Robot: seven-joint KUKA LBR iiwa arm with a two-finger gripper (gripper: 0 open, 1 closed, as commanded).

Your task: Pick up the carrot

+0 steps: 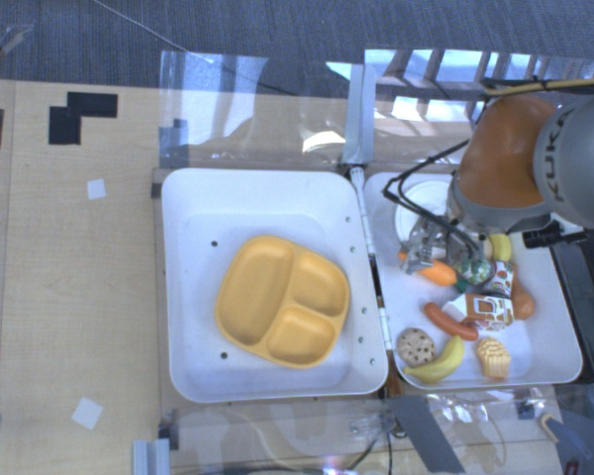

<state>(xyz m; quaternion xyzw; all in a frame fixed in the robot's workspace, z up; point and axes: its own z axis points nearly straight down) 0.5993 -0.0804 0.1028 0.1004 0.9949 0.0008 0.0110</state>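
Note:
The carrot (439,274), a small orange piece, lies in the right bin (564,364) near its upper middle. My gripper (433,252) hangs low over the bin, directly above the carrot's left end and very close to or touching it. The grey arm with its orange band (505,156) covers the bin's upper part.
Around the carrot lie a green item (475,274), a small printed box (490,311), a red sausage (447,320), a cookie (415,346), a banana (439,362) and a yellow corn piece (493,356). The left bin (193,265) holds a yellow divided plate (282,300).

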